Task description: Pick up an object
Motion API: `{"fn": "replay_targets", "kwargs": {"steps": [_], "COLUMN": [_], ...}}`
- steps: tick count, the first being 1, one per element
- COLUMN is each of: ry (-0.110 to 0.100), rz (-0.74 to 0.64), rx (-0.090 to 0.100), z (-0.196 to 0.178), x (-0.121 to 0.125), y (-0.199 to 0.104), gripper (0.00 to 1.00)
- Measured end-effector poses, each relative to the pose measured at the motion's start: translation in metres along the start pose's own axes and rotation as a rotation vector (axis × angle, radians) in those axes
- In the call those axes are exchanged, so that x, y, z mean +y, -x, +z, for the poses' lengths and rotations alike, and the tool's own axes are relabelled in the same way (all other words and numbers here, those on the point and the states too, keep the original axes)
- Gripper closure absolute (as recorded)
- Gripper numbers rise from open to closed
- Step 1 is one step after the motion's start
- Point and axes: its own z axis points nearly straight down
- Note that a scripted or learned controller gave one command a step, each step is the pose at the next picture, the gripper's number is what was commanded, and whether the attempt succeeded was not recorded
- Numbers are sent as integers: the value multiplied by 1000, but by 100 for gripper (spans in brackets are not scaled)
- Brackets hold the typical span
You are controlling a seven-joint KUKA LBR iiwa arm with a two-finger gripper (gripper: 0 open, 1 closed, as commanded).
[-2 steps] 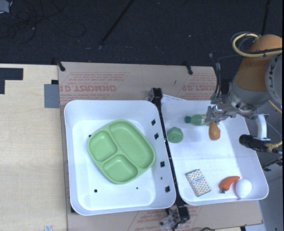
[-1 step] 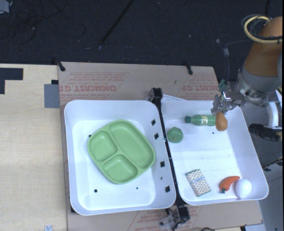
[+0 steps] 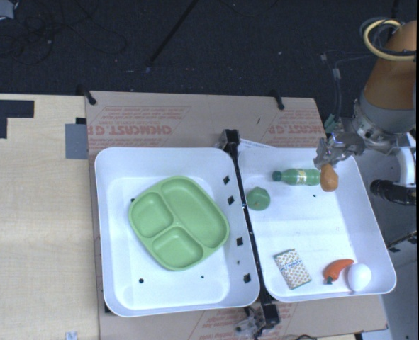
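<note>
Two shallow white bins sit side by side on the tabletop (image 3: 39,225), on a sheet of brown cardboard (image 3: 195,122) printed with faint reddish lettering that appears upside down and is too blurred to read.

The left bin (image 3: 117,275) holds one thing: a light green plate (image 3: 179,222) of smooth plastic, rounded at the corners and divided into three compartments.

The right bin (image 3: 379,239) holds six things. One green bottle (image 3: 298,177) lies on its side near the far edge, its label too small to read. One brownish oval object (image 3: 329,179) lies just beside the bottle's right end, by the bin's right wall. One dull green round lump (image 3: 258,198) sits close to the divider between the bins. One small flat packet (image 3: 293,268) with a fine speckled pattern lies near the front. One orange, carrot-like piece (image 3: 337,268) and one white ball (image 3: 359,276) rest in the front right corner, touching or nearly so.

The tool (image 3: 331,154) hangs over the far right corner of the right bin, just above the brownish oval object. Whether its grip is apart or together cannot be told, and nothing can be seen held in it.
</note>
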Motion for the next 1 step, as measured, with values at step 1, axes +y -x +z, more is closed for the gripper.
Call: {"fn": "replay_targets", "kwargs": {"steps": [1], "ry": [-4], "rz": [0], "rx": [1], "z": [6], "x": [-7], "y": [-61], "gripper": [100]}}
